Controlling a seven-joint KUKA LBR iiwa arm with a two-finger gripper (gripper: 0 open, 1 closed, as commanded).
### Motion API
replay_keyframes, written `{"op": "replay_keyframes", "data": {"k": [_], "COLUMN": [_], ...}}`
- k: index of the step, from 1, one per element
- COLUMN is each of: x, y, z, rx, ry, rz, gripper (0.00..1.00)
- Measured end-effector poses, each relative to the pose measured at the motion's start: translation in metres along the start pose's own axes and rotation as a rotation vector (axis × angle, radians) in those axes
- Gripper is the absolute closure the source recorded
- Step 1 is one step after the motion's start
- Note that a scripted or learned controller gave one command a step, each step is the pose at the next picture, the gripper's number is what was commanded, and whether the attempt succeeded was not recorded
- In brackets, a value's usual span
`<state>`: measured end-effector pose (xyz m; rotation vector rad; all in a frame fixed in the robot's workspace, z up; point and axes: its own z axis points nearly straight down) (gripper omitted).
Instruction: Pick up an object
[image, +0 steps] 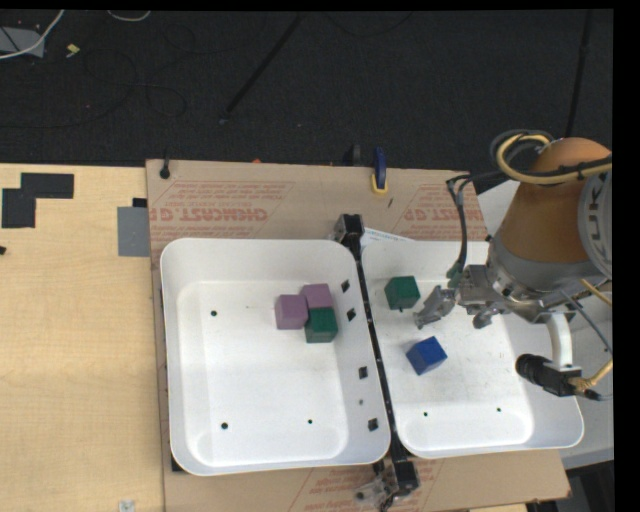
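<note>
The end effector (432, 308) is seen over the right bin (520, 430), between a green cube (402, 292) and a blue cube (426, 355); nothing appears held, though whether it is spread cannot be told. In the left bin (200, 420), two purple cubes (303, 306) and a dark green cube (321, 325) are clustered together.

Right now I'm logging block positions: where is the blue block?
The blue block lies in the right bin, toward its left side, below the green block and just below-left of the gripper.
</note>
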<state>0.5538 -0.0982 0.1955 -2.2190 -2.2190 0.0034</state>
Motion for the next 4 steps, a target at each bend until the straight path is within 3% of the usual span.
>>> {"op": "replay_keyframes", "data": {"k": [1,2,3,4], "x": [-0.031,0.0,-0.002,0.095], "y": [-0.046,-0.017,-0.019,0.064], "z": [0.111,0.109,0.099,0.002], "rx": [0.009,-0.002,0.002,-0.016], "ry": [0.002,0.001,0.001,0.003], "rz": [0.004,-0.003,0.005,-0.012], "gripper": [0.0,0.0,1.0,1.0]}}
